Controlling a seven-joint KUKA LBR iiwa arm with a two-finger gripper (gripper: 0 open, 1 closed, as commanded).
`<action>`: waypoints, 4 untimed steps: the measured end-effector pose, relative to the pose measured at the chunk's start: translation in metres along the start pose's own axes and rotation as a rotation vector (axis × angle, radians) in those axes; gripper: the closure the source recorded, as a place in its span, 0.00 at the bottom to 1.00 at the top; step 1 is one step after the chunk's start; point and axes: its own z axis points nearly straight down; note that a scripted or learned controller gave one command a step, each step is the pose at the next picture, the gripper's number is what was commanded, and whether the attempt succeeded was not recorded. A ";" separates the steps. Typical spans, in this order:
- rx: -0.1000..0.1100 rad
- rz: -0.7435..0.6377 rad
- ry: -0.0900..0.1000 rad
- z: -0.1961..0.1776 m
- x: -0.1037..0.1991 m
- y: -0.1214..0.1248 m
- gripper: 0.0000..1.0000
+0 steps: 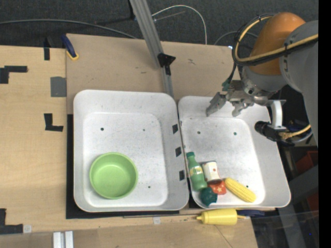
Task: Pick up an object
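The bench [119, 61] fills most of the frame, a pale wooden top carrying two shallow white bins side by side. The left bin [124, 102] sits centre-left and holds a green bowl [113, 175] in its lower left corner. The right bin [227, 138] lies centre-right, and its contents are bunched along its lower edge. The arm [284, 40] enters from the upper right, and its gripper [228, 107] hangs over the upper rim of the right bin with the two fingers spread apart and nothing between them.

No single item is named by the task, so the likely candidates are the small toys at the bottom of the right bin, well apart from the gripper. The green bottle [195, 171] stands out as the tallest of them, slim and probably light, hard plastic, likely slick; a pinch across its narrow body looks the safest hold. Beside it lie a small white and brown block [210, 169], a red piece [219, 187], a dark green lump [208, 196] and a yellow corn cob [239, 189], knobbly and rounded, which may roll. They crowd each other, so fingers could snag a neighbour. A yellow bottle [219, 217] lies outside the bin, on the bench at the bottom edge.
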 end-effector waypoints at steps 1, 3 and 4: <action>0.000 0.000 0.000 0.000 0.000 0.000 0.00; 0.006 0.000 -0.001 0.100 0.007 -0.005 0.00; 0.002 -0.001 -0.001 0.087 0.007 -0.004 1.00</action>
